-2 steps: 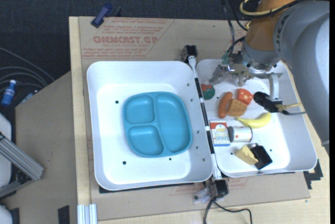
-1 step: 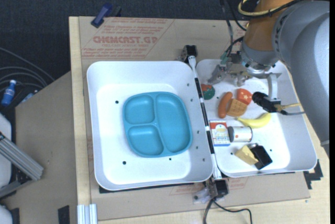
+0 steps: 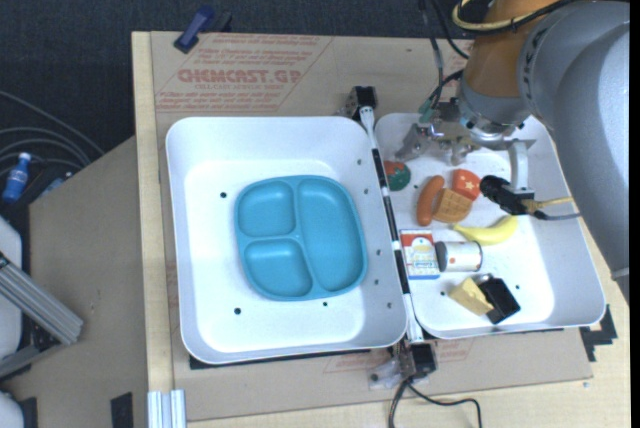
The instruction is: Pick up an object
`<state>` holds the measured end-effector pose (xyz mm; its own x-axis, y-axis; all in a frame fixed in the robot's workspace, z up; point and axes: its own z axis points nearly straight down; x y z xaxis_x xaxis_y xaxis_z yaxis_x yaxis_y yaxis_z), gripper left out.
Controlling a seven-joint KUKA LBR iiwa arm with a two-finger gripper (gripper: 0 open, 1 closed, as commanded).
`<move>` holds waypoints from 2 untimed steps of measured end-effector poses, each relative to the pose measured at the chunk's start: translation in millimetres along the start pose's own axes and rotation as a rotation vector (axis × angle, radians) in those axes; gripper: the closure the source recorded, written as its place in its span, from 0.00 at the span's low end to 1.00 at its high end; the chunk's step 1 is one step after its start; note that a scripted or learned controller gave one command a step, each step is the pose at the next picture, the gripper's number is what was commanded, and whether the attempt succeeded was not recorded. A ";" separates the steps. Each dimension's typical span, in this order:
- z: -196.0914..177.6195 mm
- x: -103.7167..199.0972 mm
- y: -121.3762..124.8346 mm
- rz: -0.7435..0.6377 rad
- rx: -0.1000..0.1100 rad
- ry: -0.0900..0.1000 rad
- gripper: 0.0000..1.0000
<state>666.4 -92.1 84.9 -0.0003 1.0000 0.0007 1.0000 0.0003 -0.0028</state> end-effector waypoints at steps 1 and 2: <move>0.6 -18.9 -55.2 0.002 0.000 -0.001 0.00; -9.7 -18.2 -54.5 0.002 -0.002 0.000 1.00</move>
<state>611.9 -110.3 94.7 0.0014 1.0000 0.0010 1.0000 -0.0014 -0.0006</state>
